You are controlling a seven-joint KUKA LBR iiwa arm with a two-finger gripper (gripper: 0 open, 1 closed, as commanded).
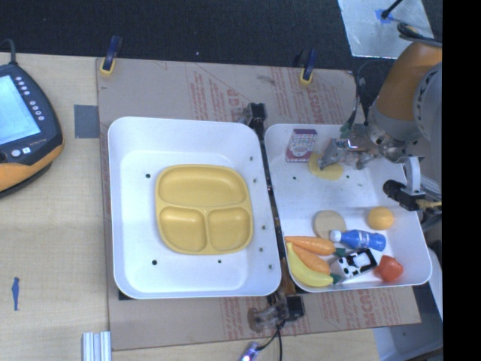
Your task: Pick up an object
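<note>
Whether the gripper (331,159) is spread or closed I cannot tell; it sits low in the right bin (421,273), directly over a pale yellow piece (328,171) and touching or nearly so. Just left lies a small maroon packet (301,144).

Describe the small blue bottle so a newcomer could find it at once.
Look in the right-hand white bin, toward its near right corner, where the toys are clustered. The blue bottle lies on its side just above the black-and-white cow toy, right of the carrot. It is the only blue thing there, with a white cap end.
</note>
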